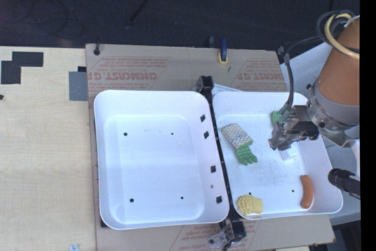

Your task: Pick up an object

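1. On the left sits a white bin point(153, 156) with only small dark dots on its floor.

2. Next to it, touching along a black clip strip, is the right bin point(329, 197). All the toys are in this one.

3. Near the left wall of the right bin lies a little checkered block point(235, 134) with a green leafy piece point(247, 155) touching its near end. It looks like one toy, maybe a carrot or a pineapple, but I cannot be sure.

4. At the near edge of that bin sits a yellow bumpy toy point(249, 204), like a bit of corn.

5. Farther right, in the near right corner, lies a small orange sausage point(306, 191), standing well apart from the rest.

6. The gripper point(286, 139) hangs over the middle of the right bin, to the right of the checkered block and on the far side of the sausage. The big grey and orange arm point(343, 79) comes in from the right.

7. The tip is dark and blurry, so I cannot tell how it is set, and I see no toy in it.

8. I think it is at the choosing and reaching step. Nothing looks picked up yet.

9. Next it would need to move over one toy, go down, and close around it. The sausage, alone and thin, looks easy.
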You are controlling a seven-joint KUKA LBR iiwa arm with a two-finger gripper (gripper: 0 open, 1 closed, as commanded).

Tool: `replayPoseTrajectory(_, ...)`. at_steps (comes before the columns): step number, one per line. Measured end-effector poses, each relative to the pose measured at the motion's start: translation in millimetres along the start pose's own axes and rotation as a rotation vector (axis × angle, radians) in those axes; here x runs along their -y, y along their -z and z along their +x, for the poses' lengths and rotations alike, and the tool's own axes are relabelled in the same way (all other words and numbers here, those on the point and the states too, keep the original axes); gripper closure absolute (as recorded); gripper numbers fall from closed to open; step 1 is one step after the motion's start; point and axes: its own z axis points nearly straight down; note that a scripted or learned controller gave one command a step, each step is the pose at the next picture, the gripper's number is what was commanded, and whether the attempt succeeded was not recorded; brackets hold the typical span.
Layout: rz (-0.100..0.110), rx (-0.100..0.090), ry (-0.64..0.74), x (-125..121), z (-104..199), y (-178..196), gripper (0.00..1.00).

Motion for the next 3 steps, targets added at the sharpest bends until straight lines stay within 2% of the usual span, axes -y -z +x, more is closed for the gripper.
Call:
replayPoseTrajectory(1,-0.015,-0.002,0.013,-15,53,97,1.0)
replayPoseTrajectory(2,0.003,0.0,0.007,0,56,15,1.0)
replayPoseTrajectory(3,-0.012,-0.001,0.009,-39,78,79,1.0)
